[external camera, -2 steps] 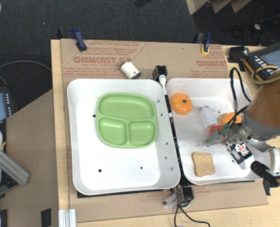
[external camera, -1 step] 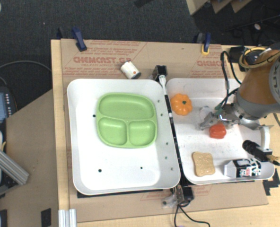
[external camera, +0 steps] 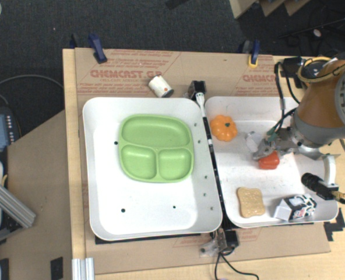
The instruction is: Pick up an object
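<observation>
Two white bins sit side by side; the left bin [external camera: 102, 174] has one green divided plate [external camera: 156, 148]; the right bin [external camera: 236, 174] has one orange pumpkin [external camera: 223, 128], one toast slice [external camera: 250, 202], one small box [external camera: 295, 208] and one red thing [external camera: 270, 161]; the gripper [external camera: 266, 149] sits right over the red thing, partly hiding it.

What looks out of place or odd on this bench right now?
A small white cylinder lies on its side on the cardboard behind the left bin, outside both bins. The other loose items, like the orange pumpkin and the cracker, sit inside the right bin. Nothing looks spilled or broken.
</observation>
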Available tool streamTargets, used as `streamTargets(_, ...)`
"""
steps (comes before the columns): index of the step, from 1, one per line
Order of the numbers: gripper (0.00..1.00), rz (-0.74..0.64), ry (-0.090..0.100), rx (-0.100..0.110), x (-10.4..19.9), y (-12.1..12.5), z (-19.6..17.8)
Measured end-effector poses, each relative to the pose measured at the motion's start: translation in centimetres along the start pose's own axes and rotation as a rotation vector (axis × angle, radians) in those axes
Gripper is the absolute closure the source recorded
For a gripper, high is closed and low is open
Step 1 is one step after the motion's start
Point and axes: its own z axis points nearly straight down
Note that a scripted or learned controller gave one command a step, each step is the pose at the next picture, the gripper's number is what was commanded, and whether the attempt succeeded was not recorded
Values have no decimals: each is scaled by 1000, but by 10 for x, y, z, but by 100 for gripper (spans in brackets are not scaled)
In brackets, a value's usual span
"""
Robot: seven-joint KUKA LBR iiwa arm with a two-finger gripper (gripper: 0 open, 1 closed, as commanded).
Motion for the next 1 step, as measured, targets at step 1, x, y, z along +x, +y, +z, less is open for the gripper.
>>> streamTargets(1, 100, -9, 3, -7, 87, 7, -96)
